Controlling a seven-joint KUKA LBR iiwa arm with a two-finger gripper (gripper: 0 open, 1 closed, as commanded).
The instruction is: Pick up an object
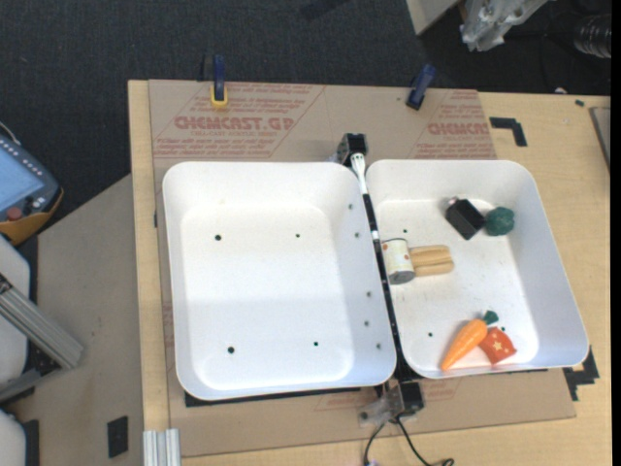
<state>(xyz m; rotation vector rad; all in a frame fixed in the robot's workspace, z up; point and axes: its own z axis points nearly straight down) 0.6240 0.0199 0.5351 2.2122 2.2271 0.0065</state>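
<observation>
The right bin (543, 260) holds several small objects. A black block (465, 217) lies beside a dark green ball (501, 221) near its far side. A tan wooden piece with a white cap (417, 261) rests by the divider. An orange toy carrot (464, 344) and a red piece (498, 346) lie at the near edge. My gripper (488, 24) hangs high at the top right, well beyond the bins' far edge and away from every object.
The left bin (257, 280) sits beside the right one on a brown board (243, 115). Blue clamps (217, 76) (421, 83) hold the board's far edge. A blue device (19, 178) sits at the far left, off the bench.
</observation>
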